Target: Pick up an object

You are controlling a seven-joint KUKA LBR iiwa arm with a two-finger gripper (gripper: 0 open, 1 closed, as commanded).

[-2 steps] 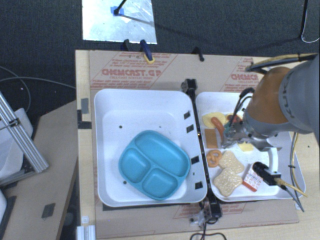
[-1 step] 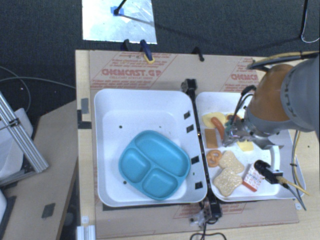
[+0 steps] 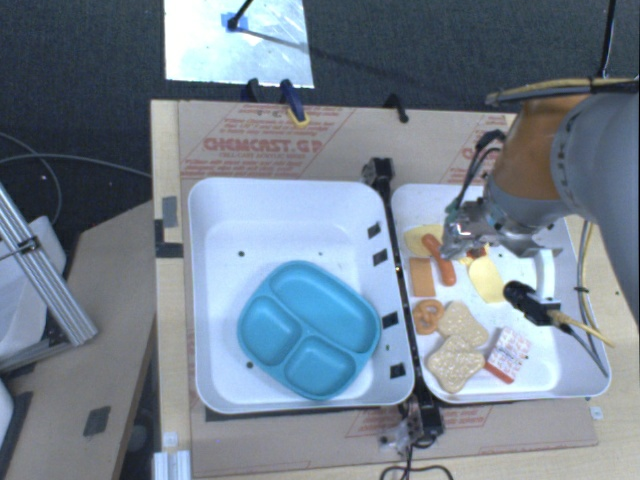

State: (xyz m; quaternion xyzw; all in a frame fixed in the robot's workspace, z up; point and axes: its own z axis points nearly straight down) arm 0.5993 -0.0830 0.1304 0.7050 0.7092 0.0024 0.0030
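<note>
Approach step, in our judgement: the two-finger gripper (image 3: 457, 236) hangs low over the upper left of the right-hand shallow white bin (image 3: 575, 363), just above the small orange-red sausage-shaped toy (image 3: 440, 263). We cannot tell how the pincer is set. Next we would need a straight descent onto the sausage, clear of the flat orange rectangular slice (image 3: 423, 276) beside it.
</note>
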